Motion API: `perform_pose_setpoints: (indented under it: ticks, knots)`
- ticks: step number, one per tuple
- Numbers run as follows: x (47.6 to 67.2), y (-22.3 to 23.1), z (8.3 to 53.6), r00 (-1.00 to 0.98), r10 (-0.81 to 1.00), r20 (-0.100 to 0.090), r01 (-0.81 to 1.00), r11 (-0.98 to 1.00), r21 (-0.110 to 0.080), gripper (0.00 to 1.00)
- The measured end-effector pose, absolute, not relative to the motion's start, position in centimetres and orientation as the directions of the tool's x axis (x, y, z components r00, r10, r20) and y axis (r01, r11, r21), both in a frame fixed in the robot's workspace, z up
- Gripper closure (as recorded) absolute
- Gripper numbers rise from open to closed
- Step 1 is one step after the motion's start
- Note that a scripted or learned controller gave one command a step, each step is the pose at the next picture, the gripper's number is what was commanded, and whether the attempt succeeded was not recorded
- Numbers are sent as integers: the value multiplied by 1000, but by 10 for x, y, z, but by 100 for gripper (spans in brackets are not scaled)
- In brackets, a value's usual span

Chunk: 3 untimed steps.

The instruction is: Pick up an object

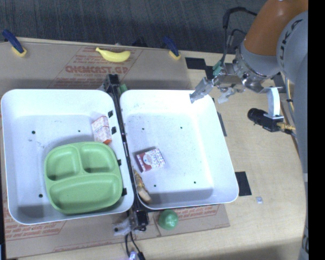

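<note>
Camera view: we see the end effector (199, 95) over the right bin's (219, 145) rim, grip state unclear; descending here risks striking it.

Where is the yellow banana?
The banana lies outside the bins, on the cardboard at the top of the camera view, just beyond the far edge of the left bin and left of a blue clamp.
</note>
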State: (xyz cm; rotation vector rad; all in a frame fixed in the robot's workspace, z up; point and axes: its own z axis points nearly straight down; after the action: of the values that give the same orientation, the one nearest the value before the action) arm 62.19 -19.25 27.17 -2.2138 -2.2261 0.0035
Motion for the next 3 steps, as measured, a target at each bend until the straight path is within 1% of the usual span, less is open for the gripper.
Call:
perform_pose_setpoints:
  ticks: [1, 2, 3]
  knots:
    - [622, -193, 272, -6, 1000, 0, 1000, 6, -3, 0]
    - [580, -211, 92, -6, 1000, 0, 1000, 6, -3, 0]
    - [580, -211, 102, -10, 1000, 0, 1000, 10, -4, 100]
